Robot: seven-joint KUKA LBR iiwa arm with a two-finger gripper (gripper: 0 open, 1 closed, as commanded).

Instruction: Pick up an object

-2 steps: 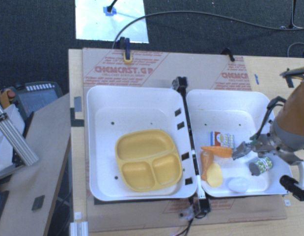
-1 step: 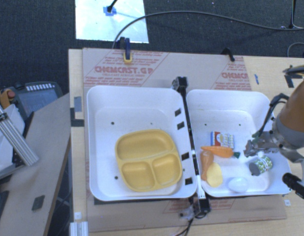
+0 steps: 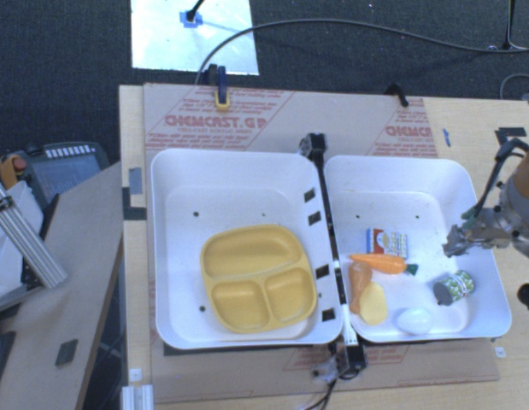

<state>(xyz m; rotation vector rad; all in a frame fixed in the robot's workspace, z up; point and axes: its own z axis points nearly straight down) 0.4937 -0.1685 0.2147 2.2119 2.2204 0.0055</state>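
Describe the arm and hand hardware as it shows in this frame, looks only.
Only the arm's end shows at the right edge: a grey body with an orange-brown patch above the wrist. The hand is a small grey metal assembly with dark finger parts, too blurred to resolve. A thin dark cable runs along the wrist up to a black fitting.

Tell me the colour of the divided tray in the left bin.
Pale yellow, the divided tray, seen in the camera view.

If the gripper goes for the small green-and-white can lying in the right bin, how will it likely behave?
The small green-and-white can lies on its side on the right white bin floor, so a nudge probably rolls it. It looks rigid and small, likely light. Its curved wall may slip from the gripper unless squeezed across the middle.
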